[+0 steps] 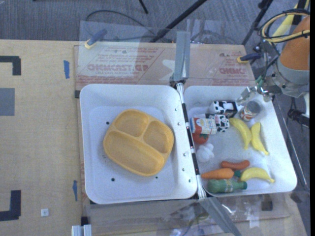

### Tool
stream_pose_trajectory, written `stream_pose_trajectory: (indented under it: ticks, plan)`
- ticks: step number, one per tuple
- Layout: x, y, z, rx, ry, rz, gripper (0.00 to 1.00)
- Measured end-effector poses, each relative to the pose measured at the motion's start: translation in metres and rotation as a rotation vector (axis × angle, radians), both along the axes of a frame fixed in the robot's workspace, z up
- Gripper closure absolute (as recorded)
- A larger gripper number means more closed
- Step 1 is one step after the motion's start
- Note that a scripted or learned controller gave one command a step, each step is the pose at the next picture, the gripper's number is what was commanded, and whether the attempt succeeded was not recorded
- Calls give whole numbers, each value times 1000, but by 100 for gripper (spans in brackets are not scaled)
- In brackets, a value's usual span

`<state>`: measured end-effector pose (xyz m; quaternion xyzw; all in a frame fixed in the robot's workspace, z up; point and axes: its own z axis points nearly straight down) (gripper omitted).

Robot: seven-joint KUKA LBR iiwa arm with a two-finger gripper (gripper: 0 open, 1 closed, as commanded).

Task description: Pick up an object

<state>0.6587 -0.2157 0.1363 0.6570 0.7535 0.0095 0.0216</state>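
Hovering at the right bin's point(288, 168) far corner above a small can point(250, 112), end effector point(258, 93) grip state indiscernible, approach step; next, descend and close.

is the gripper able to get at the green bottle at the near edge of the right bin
Probably yes. The green bottle lies open from above, but the carrot touches its far side and the bin wall runs along its near side, so there is little room for fingers.
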Motion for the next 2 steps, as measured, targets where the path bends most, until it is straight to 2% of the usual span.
stream_pose_trajectory:
  ticks: [1,2]
  plan:
    - [-32,47,-1,24,45,-381,0]
    - [-21,22,-20,24,14,-394,0]
